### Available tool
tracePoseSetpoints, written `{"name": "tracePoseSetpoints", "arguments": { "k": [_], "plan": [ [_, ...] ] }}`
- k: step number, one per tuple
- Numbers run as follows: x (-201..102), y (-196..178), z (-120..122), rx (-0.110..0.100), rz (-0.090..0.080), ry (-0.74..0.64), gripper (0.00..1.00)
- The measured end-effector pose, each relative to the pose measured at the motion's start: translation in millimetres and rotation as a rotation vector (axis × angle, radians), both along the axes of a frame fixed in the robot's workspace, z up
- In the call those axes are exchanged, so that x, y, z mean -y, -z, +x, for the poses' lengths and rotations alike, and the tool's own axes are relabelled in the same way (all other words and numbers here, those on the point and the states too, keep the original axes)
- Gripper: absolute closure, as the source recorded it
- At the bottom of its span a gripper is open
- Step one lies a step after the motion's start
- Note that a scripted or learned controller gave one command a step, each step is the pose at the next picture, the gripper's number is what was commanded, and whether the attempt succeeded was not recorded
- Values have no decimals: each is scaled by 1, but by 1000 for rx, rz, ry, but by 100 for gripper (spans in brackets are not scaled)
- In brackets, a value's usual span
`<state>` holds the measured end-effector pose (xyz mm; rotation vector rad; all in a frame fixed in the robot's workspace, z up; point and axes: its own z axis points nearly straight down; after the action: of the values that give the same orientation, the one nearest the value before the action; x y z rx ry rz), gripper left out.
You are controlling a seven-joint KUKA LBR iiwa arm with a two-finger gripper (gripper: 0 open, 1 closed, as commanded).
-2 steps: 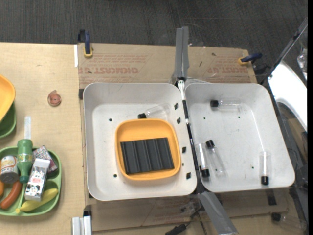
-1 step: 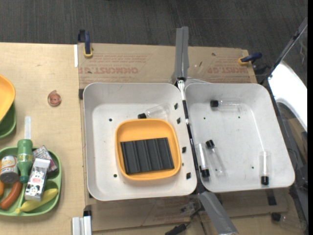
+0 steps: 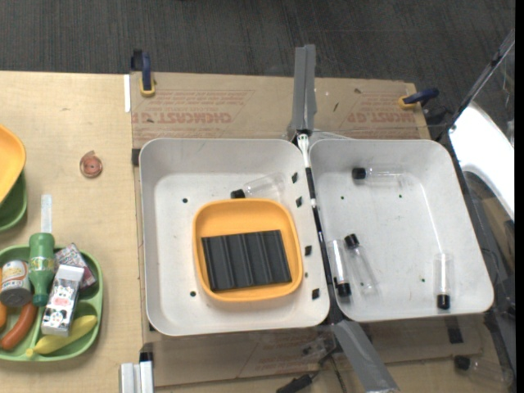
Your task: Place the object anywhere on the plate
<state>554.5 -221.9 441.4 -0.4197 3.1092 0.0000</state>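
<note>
Orange plate (image 3: 246, 219) already carries a black ridged block (image 3: 247, 260); clear tubes lie right of it. I judge placing done, so next I'd stay clear. My gripper's state I cannot tell.

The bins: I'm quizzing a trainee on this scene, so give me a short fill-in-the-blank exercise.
1. The orange plate lies in the ___ bin.
2. The thing on the plate is a ribbed black ___.
3. The clear tubes in the right bin have ___ caps.

Missing words: left; slab; black
</note>
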Motion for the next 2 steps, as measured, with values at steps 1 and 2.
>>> {"name": "tracePoseSetpoints", "arguments": {
  "k": [1,2],
  "plan": [
    [-2,0,106,1,0,-290,100],
    [-16,0,2,-1,0,-629,100]
  ]
}}
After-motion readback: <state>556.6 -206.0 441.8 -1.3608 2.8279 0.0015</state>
